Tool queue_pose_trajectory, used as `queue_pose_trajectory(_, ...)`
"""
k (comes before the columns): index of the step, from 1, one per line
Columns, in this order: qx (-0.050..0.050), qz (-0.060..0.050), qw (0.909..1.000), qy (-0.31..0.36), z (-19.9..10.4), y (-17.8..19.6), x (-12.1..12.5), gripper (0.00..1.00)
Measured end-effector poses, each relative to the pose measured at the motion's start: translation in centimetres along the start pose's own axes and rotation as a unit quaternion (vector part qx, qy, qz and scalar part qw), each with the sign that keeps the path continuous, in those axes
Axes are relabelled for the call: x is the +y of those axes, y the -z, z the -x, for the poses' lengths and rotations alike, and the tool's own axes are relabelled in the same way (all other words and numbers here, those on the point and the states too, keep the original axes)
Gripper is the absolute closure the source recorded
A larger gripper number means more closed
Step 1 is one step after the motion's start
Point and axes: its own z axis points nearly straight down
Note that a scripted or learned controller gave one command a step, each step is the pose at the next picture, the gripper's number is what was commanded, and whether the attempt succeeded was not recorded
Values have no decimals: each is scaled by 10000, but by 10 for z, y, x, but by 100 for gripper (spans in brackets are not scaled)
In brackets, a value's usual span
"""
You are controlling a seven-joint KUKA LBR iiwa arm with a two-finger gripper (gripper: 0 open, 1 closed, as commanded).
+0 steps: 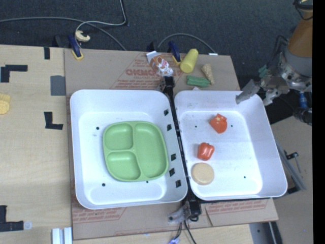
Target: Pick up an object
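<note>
Your gripper (250,93) hovers over the upper right corner of the right bin (269,151); you cannot tell from this view whether its jaws stand apart or together, and nothing shows between them. Left of and below them, inside that bin, lies a red pepper piece (219,123). Farther below sits a second red piece (205,150), with a tan round disc (203,174) just beneath it. Well to the left, the other bin holds a green divided plate (135,150).

Arm (299,39) enters from upper right, orange band showing above grey wrist (292,70). Wrist angled down-left. Gripper (249,93) extends left from wrist, raised, one grey finger (246,94) visible. Nothing seen between jaws.
</note>
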Motion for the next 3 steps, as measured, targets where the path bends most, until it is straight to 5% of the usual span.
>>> queue_pose_trajectory(1,9,-14,10000,5,-55,-99,-12,0)
queue_pose_trajectory(2,7,-16,10000,-1,-83,-167,-53,0)
queue_pose_trajectory(3,6,-9,10000,-4,-99,-169,-89,0)
